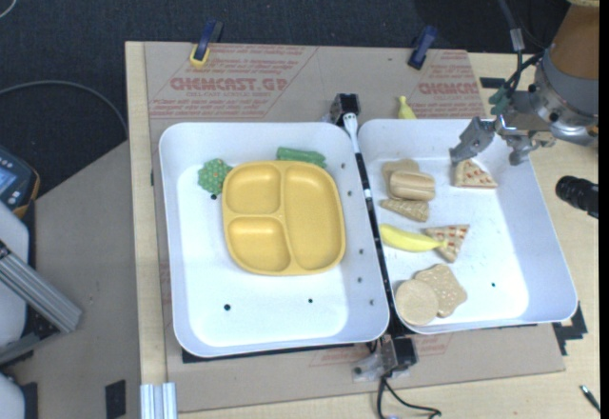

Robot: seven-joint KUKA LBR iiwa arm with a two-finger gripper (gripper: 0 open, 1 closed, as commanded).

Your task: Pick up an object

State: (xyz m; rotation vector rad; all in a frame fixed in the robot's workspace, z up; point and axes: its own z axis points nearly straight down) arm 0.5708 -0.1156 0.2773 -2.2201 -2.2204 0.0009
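Nearest the camera in the right bin [533, 246], 2 round crackers [428, 293] lie overlapping by the near rim, close to the divider between the bins. Bare white floor runs to their right, out to the near-right corner. Just beyond them a banana [404, 238] lies crosswise, its right end touching a pizza slice [449, 240]. Farther still, a flat cracker bar [405, 209] sits beside the divider, and a bread roll [411, 184] rests just beyond it. The bin's right half is open from the near rim up to the far corner.

In the left bin [190, 293], a yellow 3-compartment plate [284, 217] takes the middle, leaving a broad bare strip along the near rim. A green broccoli piece [213, 176] touches the plate's far-left edge, and a green pod [301, 156] lies at its far edge.

My gripper [493, 143] hangs over the far-right part of the right bin with my 2 fingers spread apart and nothing between them. A second pizza slice [473, 174] lies right beneath them, near the far rim. A small yellow piece [406, 108] lies on the cardboard beyond that rim.
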